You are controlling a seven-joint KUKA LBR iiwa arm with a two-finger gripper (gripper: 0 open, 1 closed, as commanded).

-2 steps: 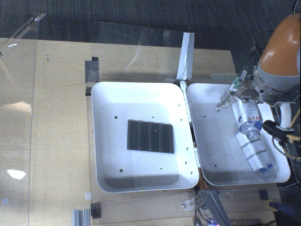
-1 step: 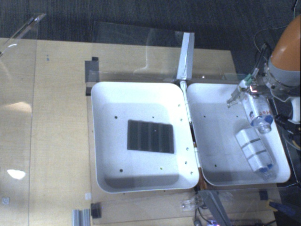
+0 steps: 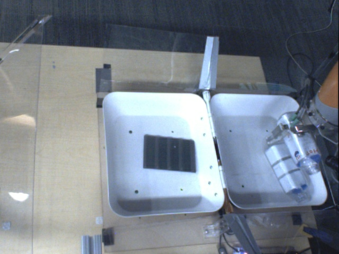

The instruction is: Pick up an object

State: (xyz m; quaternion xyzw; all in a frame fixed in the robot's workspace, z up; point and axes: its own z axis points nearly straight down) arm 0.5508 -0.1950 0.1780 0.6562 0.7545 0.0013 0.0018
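A black ridged rectangular pad (image 3: 169,153) lies flat in the middle of the left bin (image 3: 119,120). Against the right wall of the right bin (image 3: 238,115), a cluster of clear plastic bottles (image 3: 288,165) with white labels lies on its side. My gripper (image 3: 291,125) reaches in from the right edge. It sits low over the far end of the bottles, touching or nearly touching them. The grey arm with its orange band (image 3: 328,91) rises behind it. Clear plastic and glare blur the gripper's tip.
A grey upright post (image 3: 210,62) stands behind the seam between the bins. Cables (image 3: 307,52) hang at the far right by the arm. A clear sheet covers the wooden bench (image 3: 53,142) on the left. Black clamps (image 3: 103,81) hold the bin corners.
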